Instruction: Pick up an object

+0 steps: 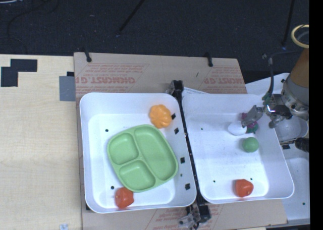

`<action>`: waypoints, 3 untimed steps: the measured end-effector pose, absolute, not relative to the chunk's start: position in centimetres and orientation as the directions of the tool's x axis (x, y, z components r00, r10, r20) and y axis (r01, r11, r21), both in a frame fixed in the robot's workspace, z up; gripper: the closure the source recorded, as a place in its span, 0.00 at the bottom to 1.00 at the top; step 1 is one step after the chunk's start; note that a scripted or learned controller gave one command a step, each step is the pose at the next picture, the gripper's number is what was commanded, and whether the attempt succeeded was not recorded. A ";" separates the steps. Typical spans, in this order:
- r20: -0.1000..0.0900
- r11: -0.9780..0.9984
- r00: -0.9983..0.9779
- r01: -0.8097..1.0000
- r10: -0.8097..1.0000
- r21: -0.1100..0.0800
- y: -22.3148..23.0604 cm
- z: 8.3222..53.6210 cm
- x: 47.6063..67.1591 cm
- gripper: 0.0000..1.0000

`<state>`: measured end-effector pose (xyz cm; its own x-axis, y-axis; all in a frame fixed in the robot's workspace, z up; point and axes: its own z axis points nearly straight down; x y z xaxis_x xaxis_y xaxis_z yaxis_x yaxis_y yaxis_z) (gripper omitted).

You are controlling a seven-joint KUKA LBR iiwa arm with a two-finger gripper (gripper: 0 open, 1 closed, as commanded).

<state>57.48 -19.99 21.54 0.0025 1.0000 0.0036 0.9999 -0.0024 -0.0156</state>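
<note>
Target looked like the small white lump (235, 129) in the right bin (272, 193), up near the far right side and touching the pincer's tips. Sat flat on the bin floor, not lifted. Just beside it, toward the near side, a green ball (250, 145); farther down near the front edge, a red-orange piece (244, 187), well apart from both.

Pincer (250, 121) hung low over that white lump, coming in from the right on the grey arm (292, 104). Couldn't tell whether it was spread or pinched; too small and cluttered at the tip, with some purplish bits mixed in. Nothing clearly held, so not calling it a grab.

Probably went for that corner because three loose things sat there with room around them, easy reach from the arm's side.

Left bin (88, 123) carried a green divided tray (142, 157) lying at a tilt across the middle, an orange pepper-ish thing (160, 116) just beyond its far corner, and a red piece (124, 197) at the near corner. Both bins rested on cardboard (151, 72) over the bench (35, 148).
</note>
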 end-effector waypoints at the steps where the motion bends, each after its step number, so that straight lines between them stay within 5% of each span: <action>1: 0.001 0.000 0.000 1.000 1.000 -0.003 -20.0 22.3 57.8 0.00; 3: 0.002 -0.001 0.001 1.000 1.000 -0.006 -19.8 11.7 57.3 0.00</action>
